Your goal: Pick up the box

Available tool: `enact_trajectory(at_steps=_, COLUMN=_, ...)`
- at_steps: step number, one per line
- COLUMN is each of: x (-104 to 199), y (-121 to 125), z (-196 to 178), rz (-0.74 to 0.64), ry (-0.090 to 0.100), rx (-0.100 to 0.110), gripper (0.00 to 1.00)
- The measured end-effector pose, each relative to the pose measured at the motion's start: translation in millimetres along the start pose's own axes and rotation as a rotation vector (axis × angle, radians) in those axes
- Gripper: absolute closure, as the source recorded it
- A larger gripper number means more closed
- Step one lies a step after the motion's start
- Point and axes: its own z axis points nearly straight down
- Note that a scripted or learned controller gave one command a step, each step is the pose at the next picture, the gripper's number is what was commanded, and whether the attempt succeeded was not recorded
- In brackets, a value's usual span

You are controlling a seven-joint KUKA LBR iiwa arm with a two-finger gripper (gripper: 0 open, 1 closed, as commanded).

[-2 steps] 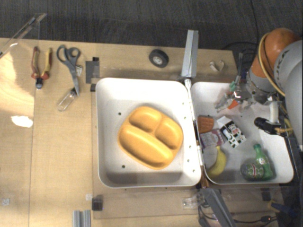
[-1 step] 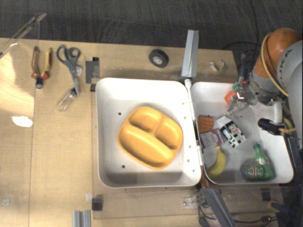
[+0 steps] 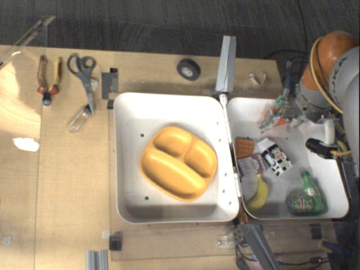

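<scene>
With the pincer (image 3: pixel 277 117) at the far edge of the right bin (image 3: pixel 247 108), jaw state indeterminate, the box (image 3: pixel 275 158) lies mid-bin, crowded by a purple packet (image 3: pixel 250 164), banana (image 3: pixel 258 191) and bottle (image 3: pixel 305 197), so a descent may catch a neighbor instead.

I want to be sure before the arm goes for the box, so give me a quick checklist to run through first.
1. Box in the right bin: ok.
2. Box top uncovered: ok.
3. Room around box: not ok, a purple packet lies close on its left side.
4. Gripper above the right bin: ok, though near the far end, not over the box.
5. Gripper carrying nothing: cannot tell.
6. Green bottle and banana away from box: ok.
</scene>
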Motion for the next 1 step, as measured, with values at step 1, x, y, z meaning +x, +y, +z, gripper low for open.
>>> enact_trajectory(at_steps=1, x=22.8, y=0.4, z=8.5, rz=-0.185, ry=-0.014, rx=-0.007, gripper=0.0)
